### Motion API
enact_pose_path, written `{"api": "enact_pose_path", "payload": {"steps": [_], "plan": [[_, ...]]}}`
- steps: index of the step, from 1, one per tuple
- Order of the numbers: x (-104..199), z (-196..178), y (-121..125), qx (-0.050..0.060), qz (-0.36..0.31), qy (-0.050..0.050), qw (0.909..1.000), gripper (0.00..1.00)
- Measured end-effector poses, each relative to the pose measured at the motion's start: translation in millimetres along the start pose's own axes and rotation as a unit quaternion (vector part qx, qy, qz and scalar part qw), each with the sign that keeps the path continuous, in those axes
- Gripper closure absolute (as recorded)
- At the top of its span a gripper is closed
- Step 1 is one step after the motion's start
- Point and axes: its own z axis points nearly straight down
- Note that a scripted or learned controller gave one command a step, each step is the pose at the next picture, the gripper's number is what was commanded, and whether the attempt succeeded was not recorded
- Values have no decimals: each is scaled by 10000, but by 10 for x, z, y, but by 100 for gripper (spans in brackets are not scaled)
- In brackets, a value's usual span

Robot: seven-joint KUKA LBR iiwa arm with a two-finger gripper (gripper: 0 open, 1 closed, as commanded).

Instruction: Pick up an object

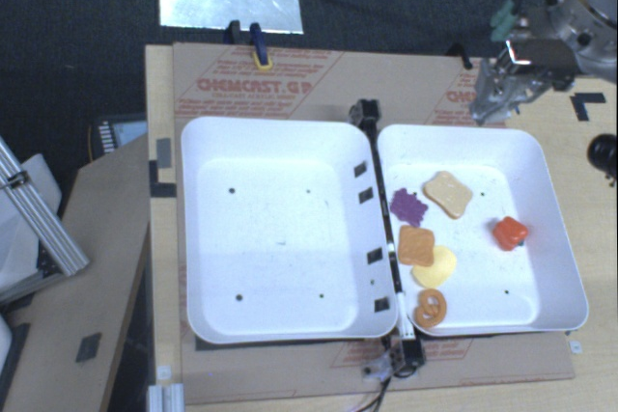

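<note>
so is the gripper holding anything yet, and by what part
Nothing is held. The gripper hangs above the far rim of the right bin with nothing between its fingers; the toy foods lie loose in that bin.

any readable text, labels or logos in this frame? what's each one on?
"CHEMCAST GP", red print on the brown sheet under the bins, behind the left bin.
A second red print on the same sheet behind the right bin, cut off by the gripper; too partial to read.
More red print along the sheet's front edge: too small and hidden to read.
No print visible on the toys.
</note>
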Motion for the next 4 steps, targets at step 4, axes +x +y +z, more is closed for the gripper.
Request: {"api": "enact_pose_path", "payload": {"steps": [4], "plan": [[1882, 43, 14, 28, 12, 0, 10000, 100]]}}
